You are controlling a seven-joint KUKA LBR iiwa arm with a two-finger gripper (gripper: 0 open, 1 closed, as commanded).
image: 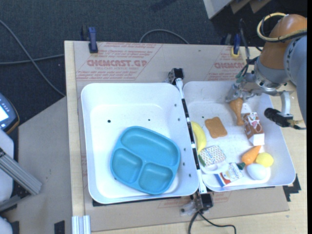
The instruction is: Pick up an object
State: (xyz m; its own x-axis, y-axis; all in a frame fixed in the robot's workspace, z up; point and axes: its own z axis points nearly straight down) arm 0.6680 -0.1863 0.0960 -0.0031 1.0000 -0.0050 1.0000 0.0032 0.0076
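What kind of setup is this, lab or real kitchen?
Most likely a robotics lab bench, not a kitchen. Two white bins are clamped onto a board, toy food such as a banana fills the right one, and cables trail across dark carpet. The arm reaches in over the right bin.

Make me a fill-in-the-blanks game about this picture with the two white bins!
1. The divided plate in the left bin is colored ____.
2. The yellow banana lies in the ____ bin, along its left wall.
3. The plate has ____ compartments.
4. The tool hovers over the right bin's ____ edge, near a brown cone.

Missing words: blue; right; three; far
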